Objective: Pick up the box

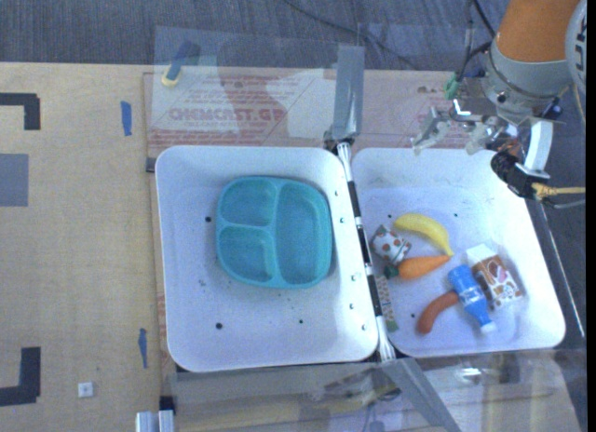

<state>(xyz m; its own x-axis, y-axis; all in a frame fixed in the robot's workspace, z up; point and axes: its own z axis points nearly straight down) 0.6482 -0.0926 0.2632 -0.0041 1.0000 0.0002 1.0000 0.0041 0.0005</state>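
Note:
The box (495,278) is a small carton with a white top and a brown and red print. It lies near the right side of the right bin (484,188), touching a blue bottle (468,296). My gripper (452,137) hovers over the bin's far rim, well up and to the left of the box. It is open, its two fingers spread with nothing between them.
The right bin also holds a yellow banana (424,230), an orange carrot (424,266), a reddish sausage (436,312) and a small printed object (389,244). The left bin (186,309) carries a teal divided plate (276,232). A cable (545,193) hangs beside the wrist.

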